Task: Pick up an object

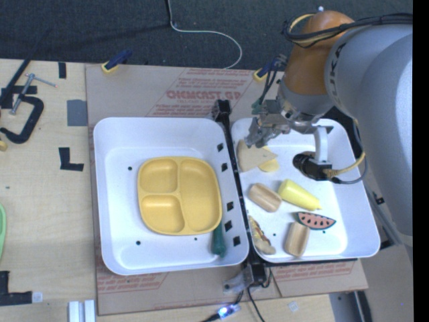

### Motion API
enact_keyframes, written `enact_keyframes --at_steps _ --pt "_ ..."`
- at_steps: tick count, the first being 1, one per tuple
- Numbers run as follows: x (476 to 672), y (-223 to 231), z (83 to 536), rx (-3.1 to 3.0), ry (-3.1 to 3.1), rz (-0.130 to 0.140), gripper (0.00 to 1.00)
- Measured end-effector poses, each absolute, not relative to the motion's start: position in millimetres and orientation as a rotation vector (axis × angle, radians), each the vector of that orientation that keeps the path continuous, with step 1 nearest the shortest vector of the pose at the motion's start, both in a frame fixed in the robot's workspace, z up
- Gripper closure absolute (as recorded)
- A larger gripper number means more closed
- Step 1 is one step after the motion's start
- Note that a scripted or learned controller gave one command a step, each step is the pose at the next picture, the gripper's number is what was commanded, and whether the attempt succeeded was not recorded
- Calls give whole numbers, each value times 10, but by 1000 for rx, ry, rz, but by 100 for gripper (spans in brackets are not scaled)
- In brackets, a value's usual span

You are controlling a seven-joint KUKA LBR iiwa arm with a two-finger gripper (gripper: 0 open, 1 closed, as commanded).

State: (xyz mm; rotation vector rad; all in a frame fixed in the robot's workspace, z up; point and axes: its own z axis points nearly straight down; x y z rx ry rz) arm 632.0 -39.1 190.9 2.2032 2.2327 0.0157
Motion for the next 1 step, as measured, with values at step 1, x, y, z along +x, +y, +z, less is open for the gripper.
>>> enact_keyframes --at_steps 1 --pt "6283 -473 1840 2220 2225 -2 0"
